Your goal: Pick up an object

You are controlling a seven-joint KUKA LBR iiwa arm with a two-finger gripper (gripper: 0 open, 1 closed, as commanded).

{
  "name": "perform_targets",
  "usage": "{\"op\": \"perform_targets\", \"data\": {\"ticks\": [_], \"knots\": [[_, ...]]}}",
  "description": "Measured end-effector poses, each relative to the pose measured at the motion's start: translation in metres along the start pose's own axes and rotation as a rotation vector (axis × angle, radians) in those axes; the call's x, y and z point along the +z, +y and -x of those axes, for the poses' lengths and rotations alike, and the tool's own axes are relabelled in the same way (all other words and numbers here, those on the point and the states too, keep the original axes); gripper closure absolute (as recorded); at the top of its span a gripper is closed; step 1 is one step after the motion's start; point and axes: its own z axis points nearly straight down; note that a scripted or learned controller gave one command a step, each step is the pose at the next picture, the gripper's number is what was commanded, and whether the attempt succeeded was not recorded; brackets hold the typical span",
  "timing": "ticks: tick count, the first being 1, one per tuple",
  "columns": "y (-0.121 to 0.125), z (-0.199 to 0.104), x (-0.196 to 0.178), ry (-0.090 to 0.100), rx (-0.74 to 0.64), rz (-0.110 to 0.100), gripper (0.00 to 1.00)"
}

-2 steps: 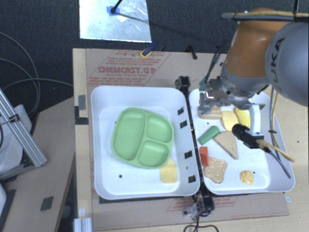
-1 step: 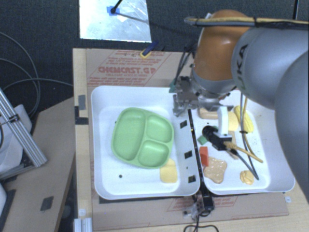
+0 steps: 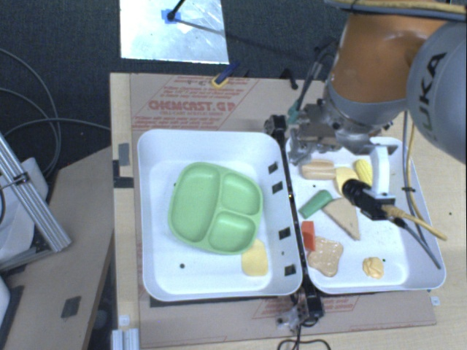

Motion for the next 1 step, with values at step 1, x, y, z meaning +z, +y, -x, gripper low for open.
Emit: {"op": "perform_targets", "data": {"ticks": [1], "knots": [[-0.0297,-0.0488,0.0525,0.0,-0.002,-0.014,1.0]]}}
